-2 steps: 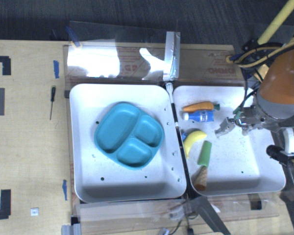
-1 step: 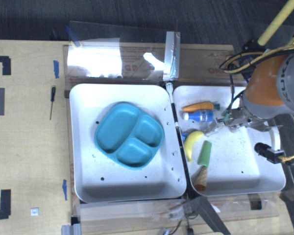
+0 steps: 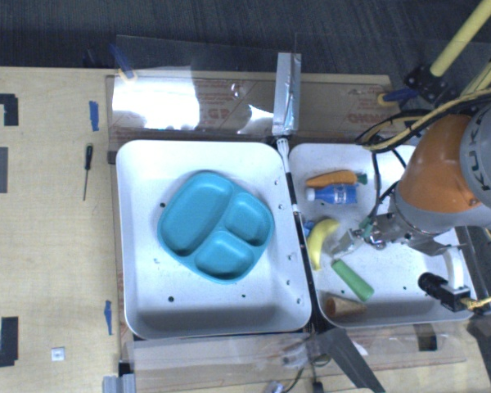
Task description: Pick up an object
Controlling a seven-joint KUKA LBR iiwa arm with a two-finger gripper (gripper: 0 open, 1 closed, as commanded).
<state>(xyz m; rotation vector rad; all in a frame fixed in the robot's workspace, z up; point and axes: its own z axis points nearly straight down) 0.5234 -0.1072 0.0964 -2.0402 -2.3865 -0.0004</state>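
The task named no particular object. Candidates lay in the right bin [image 3: 409, 305]: a banana [image 3: 319, 240], a green stick-shaped piece [image 3: 353, 279] just right of and below the banana, a blue bottle [image 3: 337, 194] above the banana, and an orange carrot-like piece [image 3: 334, 178] touching the bottle's upper side. A brown item [image 3: 342, 306] sat at the bin's lower edge, below the green piece.

The gripper [image 3: 367, 234] hung just right of the banana, low over the bin. Its tip was small and cluttered with cable; whether the jaws were apart or closed could not be told, and nothing was visibly between them.

Judgement: pick not yet made; approach to the banana or green piece seemed under way, with grasp and lift remaining.

Left of the banana, the left bin [image 3: 139, 301] held a blue divided tray [image 3: 217, 223].

Writing: red print on the cardboard beyond the bins, illegible. Bottle label unreadable.
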